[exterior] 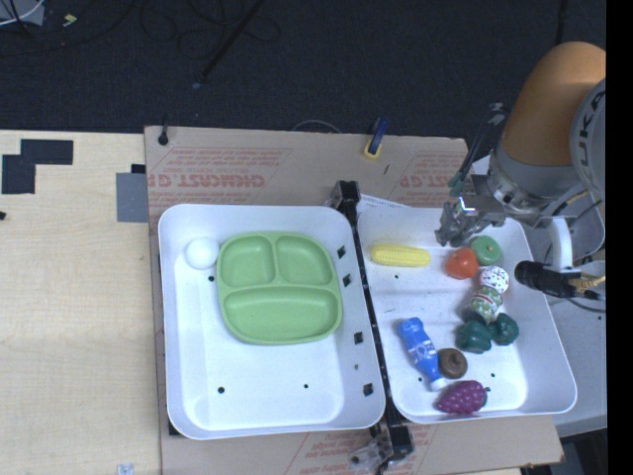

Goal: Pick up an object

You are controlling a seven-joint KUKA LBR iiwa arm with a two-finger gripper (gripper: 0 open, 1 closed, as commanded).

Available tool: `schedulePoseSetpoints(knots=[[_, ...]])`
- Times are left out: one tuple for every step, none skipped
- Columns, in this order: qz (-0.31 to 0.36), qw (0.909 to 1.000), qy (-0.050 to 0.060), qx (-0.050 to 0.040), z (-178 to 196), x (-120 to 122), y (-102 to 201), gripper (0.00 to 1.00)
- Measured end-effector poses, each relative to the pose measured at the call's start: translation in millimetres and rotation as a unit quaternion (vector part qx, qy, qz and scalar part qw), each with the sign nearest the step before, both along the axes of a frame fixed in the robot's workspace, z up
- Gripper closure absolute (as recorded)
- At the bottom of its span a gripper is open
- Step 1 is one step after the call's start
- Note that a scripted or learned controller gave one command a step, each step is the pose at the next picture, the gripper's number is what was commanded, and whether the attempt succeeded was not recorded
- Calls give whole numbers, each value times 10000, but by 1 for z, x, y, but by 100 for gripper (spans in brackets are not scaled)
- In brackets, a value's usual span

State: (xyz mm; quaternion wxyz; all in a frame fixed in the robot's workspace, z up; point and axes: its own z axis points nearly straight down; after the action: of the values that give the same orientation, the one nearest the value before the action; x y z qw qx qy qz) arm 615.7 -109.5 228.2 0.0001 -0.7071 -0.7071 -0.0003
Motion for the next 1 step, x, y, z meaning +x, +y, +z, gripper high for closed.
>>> schedulePoseSetpoints(knots=[[10,10000,21,9,10,-25,45,100]])
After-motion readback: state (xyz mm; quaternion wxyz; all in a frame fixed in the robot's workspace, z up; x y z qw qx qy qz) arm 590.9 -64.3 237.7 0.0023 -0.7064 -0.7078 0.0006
